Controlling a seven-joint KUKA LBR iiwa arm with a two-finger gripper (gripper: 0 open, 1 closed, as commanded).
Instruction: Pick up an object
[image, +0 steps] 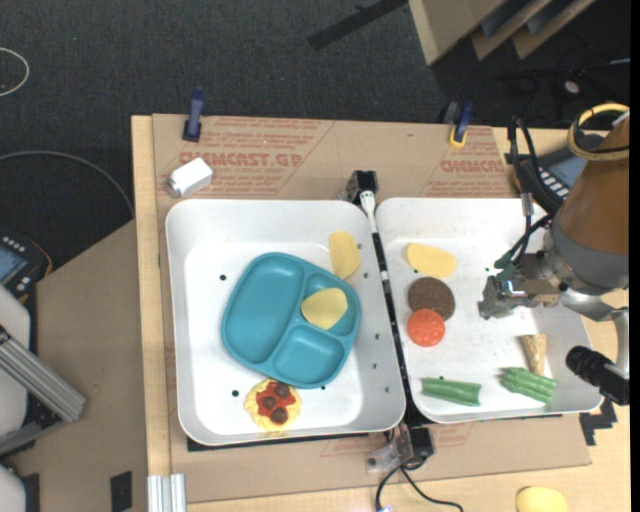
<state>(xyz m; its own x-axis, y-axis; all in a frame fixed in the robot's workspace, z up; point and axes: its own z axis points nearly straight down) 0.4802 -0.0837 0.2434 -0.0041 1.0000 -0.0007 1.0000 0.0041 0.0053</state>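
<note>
So my gripper (497, 300) is hanging over the right bin (470, 215), toward its right side, and honestly the view's too murky around the tips for me to say how my jaws stand, so I can't tell. Nothing is visibly pinched in there.

Any object counts, so here's what's near me. The tan cone-looking piece (534, 351) sits just below me near the bin's right wall, and the green leafy piece (528, 383) is right under that. Left of me are the brown disc (431, 295) and the red tomato-ish round (427, 327), touching or nearly so, with a yellow chip-shaped slice (431, 261) above them. A green bean pod (450, 390) lies along the bottom edge.

These all look like toy play food, so I'd guess light, stiff plastic, not fragile, probably a bit slick. The flat discs lie low and would be awkward to get under. The bean pod is long and narrow, so pinching across its short width at the middle seems the best bet.

Room-wise, the middle of the right bin has open white floor around me. The cone and leafy piece crowd the right wall, and the pod is close to the bottom rim, so I'd need to watch my fingers there. The left bin (190, 300) holds a teal divided plate (275, 320).
</note>
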